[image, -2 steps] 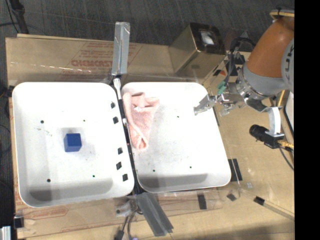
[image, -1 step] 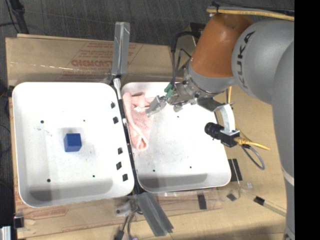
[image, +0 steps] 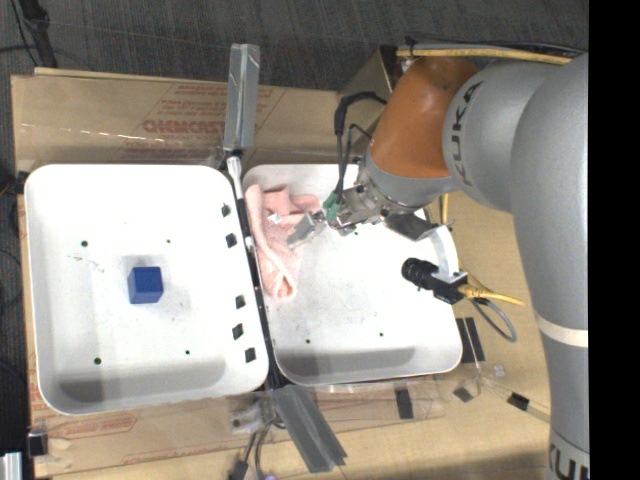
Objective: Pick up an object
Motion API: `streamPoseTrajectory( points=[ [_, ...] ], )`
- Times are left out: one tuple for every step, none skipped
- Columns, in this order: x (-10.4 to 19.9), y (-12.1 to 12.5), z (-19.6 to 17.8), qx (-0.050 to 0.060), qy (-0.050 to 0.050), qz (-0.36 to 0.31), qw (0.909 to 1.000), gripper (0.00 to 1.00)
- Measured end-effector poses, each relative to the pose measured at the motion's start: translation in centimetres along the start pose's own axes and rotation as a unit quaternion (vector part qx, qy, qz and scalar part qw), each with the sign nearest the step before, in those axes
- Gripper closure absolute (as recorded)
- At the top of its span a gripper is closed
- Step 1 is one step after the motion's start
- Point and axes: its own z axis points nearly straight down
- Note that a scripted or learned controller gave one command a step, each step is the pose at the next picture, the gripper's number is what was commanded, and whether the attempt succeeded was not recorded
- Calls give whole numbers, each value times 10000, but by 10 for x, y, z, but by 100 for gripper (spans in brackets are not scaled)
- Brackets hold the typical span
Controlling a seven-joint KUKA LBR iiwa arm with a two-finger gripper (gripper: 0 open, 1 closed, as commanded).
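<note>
Colours over the two white bins

A pale pink cloth (image: 272, 236) lies just left of the metallic gripper (image: 312, 224); a blue cube (image: 146, 284) sits far left; the arm (image: 500, 118) is grey with an orange band.

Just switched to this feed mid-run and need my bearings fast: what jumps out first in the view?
The big grey arm with its orange band dominates the right side, reaching down into the right bin. Its gripper sits at a crumpled pink cloth lying along that bin's left wall. In the left bin, a small blue cube stands alone near the middle.
</note>
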Motion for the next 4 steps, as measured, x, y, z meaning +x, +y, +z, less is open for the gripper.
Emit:
streamPoseTrajectory(
  points=[
    [-34, 18, 95, -39, -14, 8, 10000, 0],
    [-31, 72, 95, -26, -22, 96, 9999, 0],
    [-62, 65, 59, -20, -5, 1240, 9923, 0],
    [-60, 67, 49, -12, -1, 1198, 9928, 100]
  ],
)
